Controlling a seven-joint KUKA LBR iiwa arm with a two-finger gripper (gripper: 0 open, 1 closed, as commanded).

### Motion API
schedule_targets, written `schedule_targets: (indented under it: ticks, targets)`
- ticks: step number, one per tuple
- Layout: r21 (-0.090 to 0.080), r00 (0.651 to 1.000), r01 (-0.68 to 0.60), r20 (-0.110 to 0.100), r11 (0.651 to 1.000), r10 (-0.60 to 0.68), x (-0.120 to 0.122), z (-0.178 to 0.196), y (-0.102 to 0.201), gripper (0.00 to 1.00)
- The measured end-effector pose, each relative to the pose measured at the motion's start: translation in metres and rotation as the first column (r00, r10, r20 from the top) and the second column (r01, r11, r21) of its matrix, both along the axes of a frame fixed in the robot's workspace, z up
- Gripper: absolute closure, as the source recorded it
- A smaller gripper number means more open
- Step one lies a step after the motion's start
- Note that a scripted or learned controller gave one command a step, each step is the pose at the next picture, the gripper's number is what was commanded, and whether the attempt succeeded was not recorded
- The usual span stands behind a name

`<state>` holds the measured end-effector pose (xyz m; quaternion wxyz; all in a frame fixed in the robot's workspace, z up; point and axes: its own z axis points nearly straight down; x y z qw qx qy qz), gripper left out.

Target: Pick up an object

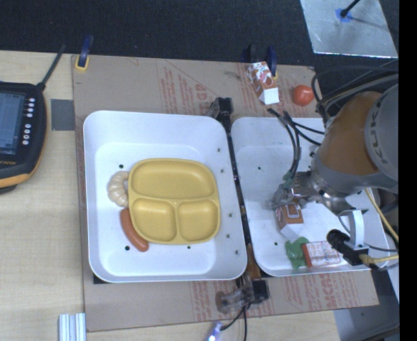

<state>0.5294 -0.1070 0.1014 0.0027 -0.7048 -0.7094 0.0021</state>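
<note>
A brown cardboard sheet point(194, 84) covers the bench and bears two shallow white bins side by side. The left bin point(101, 254) holds a yellow three-part tray point(172, 199) near its middle; at the tray's nine o'clock a pale, lumpy pastry point(116, 188) touches its edge, and at its seven o'clock an orange sausage point(133, 234) lies tilted against its lower left corner. The right bin point(261, 162) is partly covered by the grey arm point(350, 144), which reaches in from three o'clock. The gripper point(288, 203) sits low over the middle of that bin, just above a small brown-and-white packet point(290, 216); how its jaws stand cannot be made out. At the packet's six o'clock lies a green object point(296, 253), touching a red-and-white packet point(322, 254) at its three o'clock. Beyond the bins, at twelve o'clock, a small carton point(263, 81) and a red ball point(302, 94) rest on the cardboard, and a teach pendant point(9, 133) sits at far nine o'clock.
</note>
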Motion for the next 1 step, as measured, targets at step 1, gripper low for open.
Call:
schedule_targets:
  ticks: [1]
  targets:
    - [0.000,1.000,0.002,0.003,1.000,-0.002,0.0182,0.0902,0.0446,1.00]
